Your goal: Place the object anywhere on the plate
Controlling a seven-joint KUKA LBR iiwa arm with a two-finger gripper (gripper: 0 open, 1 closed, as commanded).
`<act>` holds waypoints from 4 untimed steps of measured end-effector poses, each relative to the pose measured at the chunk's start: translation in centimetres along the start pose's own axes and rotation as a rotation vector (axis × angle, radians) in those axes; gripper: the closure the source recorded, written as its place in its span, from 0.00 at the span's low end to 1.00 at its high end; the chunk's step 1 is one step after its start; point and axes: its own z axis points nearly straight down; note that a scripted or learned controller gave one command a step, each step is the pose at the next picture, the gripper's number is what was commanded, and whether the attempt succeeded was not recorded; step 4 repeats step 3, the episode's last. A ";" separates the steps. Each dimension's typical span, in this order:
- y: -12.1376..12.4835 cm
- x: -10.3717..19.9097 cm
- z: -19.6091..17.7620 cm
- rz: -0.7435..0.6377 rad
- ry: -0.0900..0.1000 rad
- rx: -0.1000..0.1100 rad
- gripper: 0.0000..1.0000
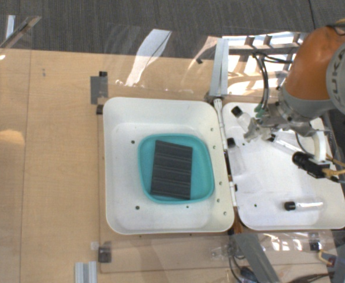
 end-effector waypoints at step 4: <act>-3.0 11.9 -1.7 -0.299 0.000 -0.001 0.00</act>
